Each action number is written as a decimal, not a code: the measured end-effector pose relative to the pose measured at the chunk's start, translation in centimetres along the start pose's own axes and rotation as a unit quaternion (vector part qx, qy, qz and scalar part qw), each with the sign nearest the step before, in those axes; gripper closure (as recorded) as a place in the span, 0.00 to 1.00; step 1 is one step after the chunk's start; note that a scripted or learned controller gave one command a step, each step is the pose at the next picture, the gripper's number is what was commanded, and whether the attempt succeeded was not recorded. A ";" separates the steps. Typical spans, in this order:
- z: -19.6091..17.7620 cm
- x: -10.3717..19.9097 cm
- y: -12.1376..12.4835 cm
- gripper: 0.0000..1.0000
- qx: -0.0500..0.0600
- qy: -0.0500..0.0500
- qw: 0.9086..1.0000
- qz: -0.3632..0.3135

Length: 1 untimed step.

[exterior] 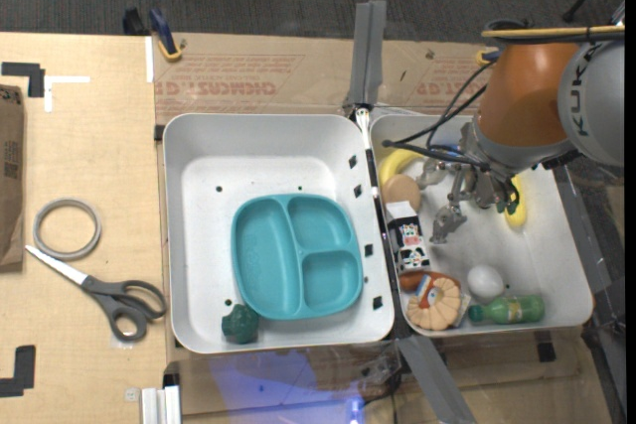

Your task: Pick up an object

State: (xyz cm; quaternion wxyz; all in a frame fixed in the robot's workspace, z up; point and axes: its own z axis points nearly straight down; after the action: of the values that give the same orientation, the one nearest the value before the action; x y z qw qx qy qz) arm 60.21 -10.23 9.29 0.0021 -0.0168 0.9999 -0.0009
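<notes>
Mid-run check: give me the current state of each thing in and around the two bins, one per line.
gripper: low in the right bin, nothing seen between its fingers
teal divided tray: flat in the left bin, right way up
green bottle: lying on its side
white ball: resting beside the bottle
banana: lying at the far wall
scissors: closed, on the bench
tape roll: lying flat
</notes>
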 end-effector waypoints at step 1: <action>0.0 7.9 -0.7 0.00 -0.001 0.000 0.999 0.051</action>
State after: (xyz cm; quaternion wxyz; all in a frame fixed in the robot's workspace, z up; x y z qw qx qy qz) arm 52.31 -11.21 9.27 0.0021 0.0342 0.9994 0.0000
